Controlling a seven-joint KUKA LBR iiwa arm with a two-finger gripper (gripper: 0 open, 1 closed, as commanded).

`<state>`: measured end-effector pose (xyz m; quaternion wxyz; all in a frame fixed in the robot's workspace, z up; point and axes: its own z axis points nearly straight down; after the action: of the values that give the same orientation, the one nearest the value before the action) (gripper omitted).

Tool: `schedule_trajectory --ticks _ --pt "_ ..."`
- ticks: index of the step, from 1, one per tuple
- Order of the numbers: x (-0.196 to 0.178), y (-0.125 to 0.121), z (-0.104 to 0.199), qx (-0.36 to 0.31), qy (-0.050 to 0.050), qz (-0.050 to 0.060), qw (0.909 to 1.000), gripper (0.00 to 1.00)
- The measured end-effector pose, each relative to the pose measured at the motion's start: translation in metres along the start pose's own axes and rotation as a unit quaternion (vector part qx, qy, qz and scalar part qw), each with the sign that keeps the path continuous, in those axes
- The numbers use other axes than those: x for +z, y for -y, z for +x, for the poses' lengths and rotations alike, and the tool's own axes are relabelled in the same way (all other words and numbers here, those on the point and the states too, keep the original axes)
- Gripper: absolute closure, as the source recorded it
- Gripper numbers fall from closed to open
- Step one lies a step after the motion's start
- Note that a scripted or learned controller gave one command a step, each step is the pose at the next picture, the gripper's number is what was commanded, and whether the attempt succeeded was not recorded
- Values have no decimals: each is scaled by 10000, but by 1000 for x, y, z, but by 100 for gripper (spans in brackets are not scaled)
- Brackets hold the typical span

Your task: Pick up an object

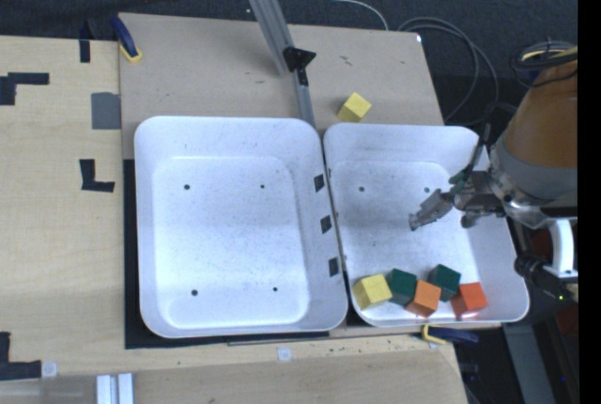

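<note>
Five small blocks lay clustered along the right bin's (488, 148) near wall: a yellow block (373, 288), 2 green blocks (403, 283), and 2 orange blocks (425, 297). Above them the gripper (441, 208) hovered over the bin floor, its dark fingers blurred, so I could not tell whether they were apart. Another yellow cube (355, 107) sat on the bench behind the bins.

The left bin (230, 224) offered an unobstructed floor. In the right bin (399, 158), the far and middle floor lay open. Five blocks crowded the near wall: yellow block (373, 289), dark green block (403, 284), orange block (425, 298), second green block (445, 279), red-orange block (470, 298). The gripper (441, 208) occupied the right side. A grey pole (266, 3) crossed beyond the bins.
</note>
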<state>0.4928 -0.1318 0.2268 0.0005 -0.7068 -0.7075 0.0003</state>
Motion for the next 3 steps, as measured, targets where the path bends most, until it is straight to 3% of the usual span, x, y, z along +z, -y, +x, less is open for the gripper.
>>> schedule_trajectory --ticks 1,2,3 --pt "-35 -33 34 -24 2 -21 10000 0" --pt "24 -114 86 -32 1 0 10000 0" --pt "-62 -127 129 -30 -6 -44 10000 0"
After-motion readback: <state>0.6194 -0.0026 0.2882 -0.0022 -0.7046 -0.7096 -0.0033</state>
